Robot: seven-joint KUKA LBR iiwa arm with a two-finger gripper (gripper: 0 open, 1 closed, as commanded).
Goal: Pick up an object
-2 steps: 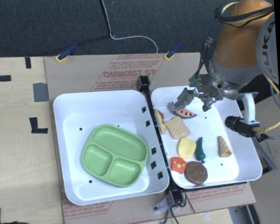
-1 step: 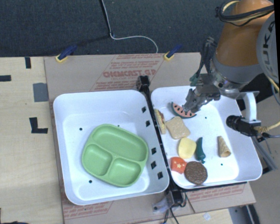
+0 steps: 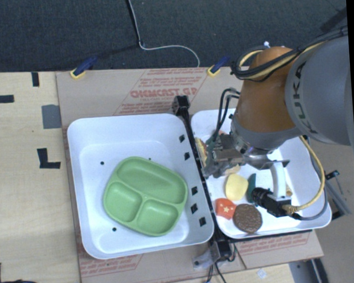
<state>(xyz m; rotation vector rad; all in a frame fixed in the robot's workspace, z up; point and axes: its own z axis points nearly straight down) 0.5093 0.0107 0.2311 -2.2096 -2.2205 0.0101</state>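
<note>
Dark carpet runs along the top, and below it the tabletop (image 3: 20, 143) carries a cardboard sheet (image 3: 155, 88) with 2 white bins side by side. Count them off: the left bin (image 3: 85, 174) holds 1 green divided plate (image 3: 146, 195) with 3 compartments, lying flat near the middle. The right bin (image 3: 315, 216) holds 3 small loose items clustered toward its near-left part: 1 yellow lemon-like piece (image 3: 236, 187), 1 red tomato-like piece (image 3: 224, 208) just beside it, and 1 brown round disc (image 3: 247, 218) next to that. The arm (image 3: 295, 99) reaches in from the right, its orange band above the wrist, bent down over the right bin. The tool (image 3: 217, 156) sits low by the bin's left wall, just above the yellow piece; whether it grips anything cannot be told.
</note>
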